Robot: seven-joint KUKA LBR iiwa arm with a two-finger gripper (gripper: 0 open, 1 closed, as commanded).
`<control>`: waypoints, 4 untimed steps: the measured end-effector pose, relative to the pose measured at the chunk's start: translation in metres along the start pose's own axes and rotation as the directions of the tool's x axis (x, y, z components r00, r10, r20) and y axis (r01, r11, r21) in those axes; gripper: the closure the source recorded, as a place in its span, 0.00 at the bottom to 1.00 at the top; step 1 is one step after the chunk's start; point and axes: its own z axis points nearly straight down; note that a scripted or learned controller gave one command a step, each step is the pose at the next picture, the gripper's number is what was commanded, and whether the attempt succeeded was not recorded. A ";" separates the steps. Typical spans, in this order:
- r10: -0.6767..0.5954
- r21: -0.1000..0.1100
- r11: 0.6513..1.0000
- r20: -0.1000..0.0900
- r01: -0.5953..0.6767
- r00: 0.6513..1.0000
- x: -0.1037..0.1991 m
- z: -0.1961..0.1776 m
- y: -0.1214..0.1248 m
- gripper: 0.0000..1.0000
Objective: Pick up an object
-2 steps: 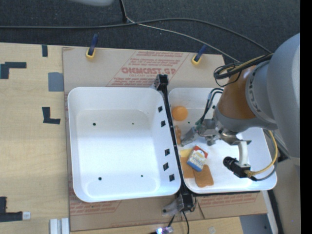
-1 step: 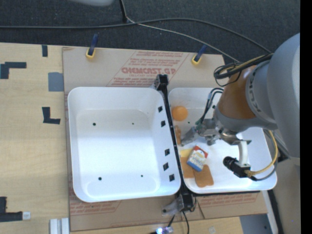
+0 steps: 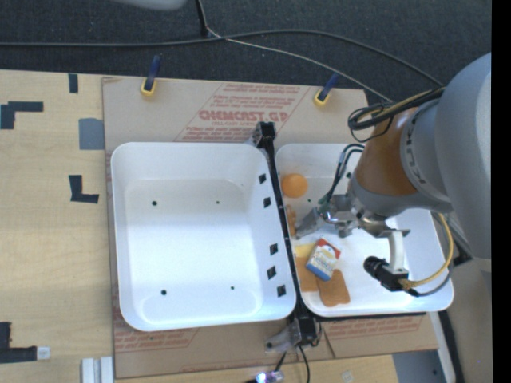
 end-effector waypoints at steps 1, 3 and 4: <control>0.001 -0.003 1.000 0.001 -0.001 1.000 0.001 0.000 -0.006 0.00; 0.000 -0.001 1.000 -0.001 0.000 1.000 0.000 0.000 -0.012 0.00; 0.000 0.003 1.000 -0.002 0.000 1.000 0.000 0.000 0.009 0.00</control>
